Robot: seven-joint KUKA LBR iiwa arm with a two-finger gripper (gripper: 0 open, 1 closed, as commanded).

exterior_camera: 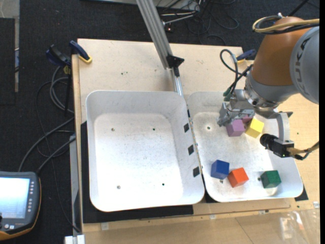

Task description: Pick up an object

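In the right bin [210,189] lie several small blocks. A purple block [235,128] sits in the bin's far part, touching a yellow block [254,127] on its right. My gripper [234,116] hangs directly over the purple block's far edge and hides part of it. Nearer the front lie a blue block [220,169], an orange block [238,177] and a green block [270,178]. The arm's grey and orange wrist [277,60] covers the bin's far right corner.
The left bin [96,136] stands beside the right one, their rims meeting in the middle. A slanted metal pole [155,27] rises from behind the bins. A black cable plug [274,145] hangs off the arm over the right bin's right side.
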